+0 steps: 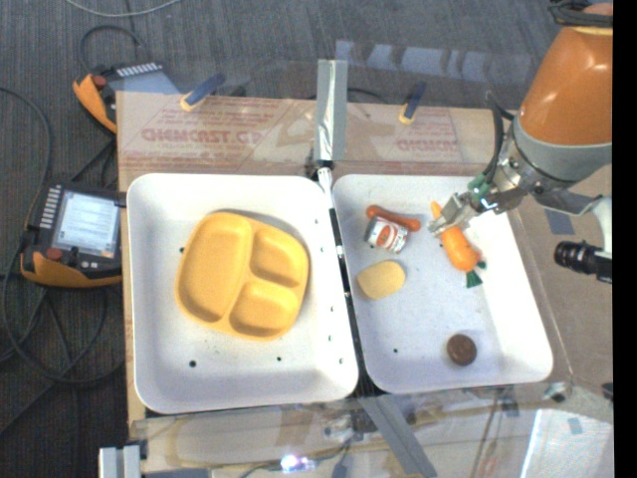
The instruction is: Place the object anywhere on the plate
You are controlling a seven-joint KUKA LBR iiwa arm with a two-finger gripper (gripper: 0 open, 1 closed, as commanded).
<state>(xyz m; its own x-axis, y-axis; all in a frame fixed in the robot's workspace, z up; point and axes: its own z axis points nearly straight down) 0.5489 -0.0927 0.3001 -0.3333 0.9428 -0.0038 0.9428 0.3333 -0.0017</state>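
**Inspection: end effector over right bin, plate awaiting object**

Nearest the camera, in the right bin [518,357], lies a small brown disc [461,349], well apart from the rest. Beyond it sits a pale yellow rounded piece [381,280], then a small can [386,234] on its side touching a red-orange sausage-shaped piece [392,216]. The can's label print is too small to read.

The toy carrot [461,251], which I judge to be the task's object, lies near the bin's right wall, green top pointing toward the camera. My end effector [460,210] hovers just above its orange end, so placed for a downward grasp. I cannot tell whether its jaws stand apart or together, and nothing shows clamped in it.

The yellow plate [244,272], with three compartments, rests in the middle of the left bin [149,366], bearing nothing; the transfer is not yet done.

Farthest, cardboard [219,137] under the bins bears faint reddish printing, seemingly "CHEMCAST". A handheld pendant [75,232] lies on the floor at left.
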